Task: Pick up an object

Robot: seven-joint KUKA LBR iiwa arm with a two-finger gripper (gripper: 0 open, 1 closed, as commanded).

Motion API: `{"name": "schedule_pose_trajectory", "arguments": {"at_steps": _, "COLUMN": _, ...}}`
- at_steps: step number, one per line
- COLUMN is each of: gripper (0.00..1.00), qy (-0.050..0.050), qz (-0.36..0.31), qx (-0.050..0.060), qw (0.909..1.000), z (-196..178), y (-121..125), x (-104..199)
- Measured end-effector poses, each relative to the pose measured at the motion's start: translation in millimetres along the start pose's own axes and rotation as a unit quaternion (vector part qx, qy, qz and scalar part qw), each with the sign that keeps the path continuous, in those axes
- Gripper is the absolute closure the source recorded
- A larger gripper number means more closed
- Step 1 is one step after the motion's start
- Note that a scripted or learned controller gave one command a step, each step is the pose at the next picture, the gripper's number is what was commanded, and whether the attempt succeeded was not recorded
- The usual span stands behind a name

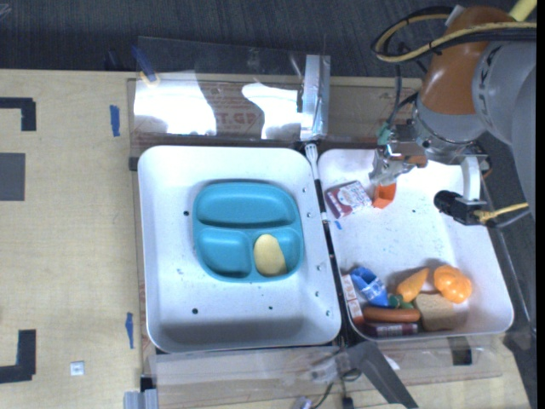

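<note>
My gripper (387,175) is low over the upper left part of the right bin (477,254). A small orange object (385,197) sits directly under its tip, touching or nearly touching it. A red packet (347,198) lies just left of that, by the bin's left wall. At the bin's near end is a pile of toy food: an orange fruit (452,285), an orange carrot-like piece (413,283), a tan block (438,312), a red sausage (390,315) and a blue item (368,285).
The left bin (170,296) holds a blue divided tray (226,220) with a yellow oval object (270,254) in its lower right compartment. The grey arm with its orange band (451,79) and cables hangs over the right bin's far right corner.
</note>
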State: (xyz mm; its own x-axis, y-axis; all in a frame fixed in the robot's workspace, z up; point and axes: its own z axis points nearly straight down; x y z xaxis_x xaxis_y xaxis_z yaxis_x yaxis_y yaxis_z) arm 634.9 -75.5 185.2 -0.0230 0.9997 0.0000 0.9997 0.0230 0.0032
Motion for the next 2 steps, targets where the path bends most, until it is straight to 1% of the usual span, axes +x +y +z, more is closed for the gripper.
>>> {"name": "schedule_pose_trajectory", "arguments": {"at_steps": 1, "gripper": 1.00, "qy": 0.002, "qz": -0.263, "qx": 0.006, "qw": 0.9647, "z": 79, "y": 10, "x": -62}}
{"name": "schedule_pose_trajectory", "arguments": {"at_steps": 2, "gripper": 1.00, "qy": -0.001, "qz": -0.319, "qx": -0.002, "qw": 0.9479, "z": 97, "y": -1, "x": -91}}
